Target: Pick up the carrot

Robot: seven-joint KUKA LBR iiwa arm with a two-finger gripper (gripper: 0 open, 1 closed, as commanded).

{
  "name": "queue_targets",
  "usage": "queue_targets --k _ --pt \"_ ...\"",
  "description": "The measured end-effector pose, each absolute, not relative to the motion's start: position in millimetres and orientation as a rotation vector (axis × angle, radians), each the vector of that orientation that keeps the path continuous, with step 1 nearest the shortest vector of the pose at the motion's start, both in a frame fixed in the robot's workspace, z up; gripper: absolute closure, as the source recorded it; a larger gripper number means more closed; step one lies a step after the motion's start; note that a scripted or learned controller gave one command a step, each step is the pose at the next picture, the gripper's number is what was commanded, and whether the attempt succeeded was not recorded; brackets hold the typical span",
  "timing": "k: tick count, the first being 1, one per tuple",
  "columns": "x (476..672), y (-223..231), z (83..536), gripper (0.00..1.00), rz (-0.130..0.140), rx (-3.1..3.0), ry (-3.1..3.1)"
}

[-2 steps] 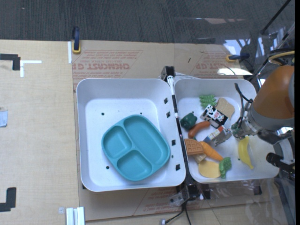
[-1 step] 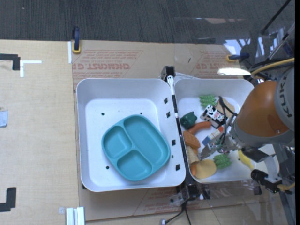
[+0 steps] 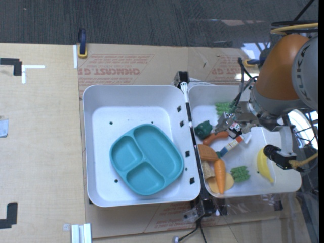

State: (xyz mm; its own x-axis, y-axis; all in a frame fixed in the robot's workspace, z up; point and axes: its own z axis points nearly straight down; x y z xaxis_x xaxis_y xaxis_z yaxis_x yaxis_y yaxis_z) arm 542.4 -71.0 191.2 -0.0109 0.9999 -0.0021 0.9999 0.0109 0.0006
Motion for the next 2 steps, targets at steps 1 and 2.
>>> queue_targets --k 1,2 --pt "477.7 -16.6 190.5 0.00 -0.005 2.223 2.224" --pt "477.7 -16.9 190.6 0.00 -0.006 2.224 2.222"
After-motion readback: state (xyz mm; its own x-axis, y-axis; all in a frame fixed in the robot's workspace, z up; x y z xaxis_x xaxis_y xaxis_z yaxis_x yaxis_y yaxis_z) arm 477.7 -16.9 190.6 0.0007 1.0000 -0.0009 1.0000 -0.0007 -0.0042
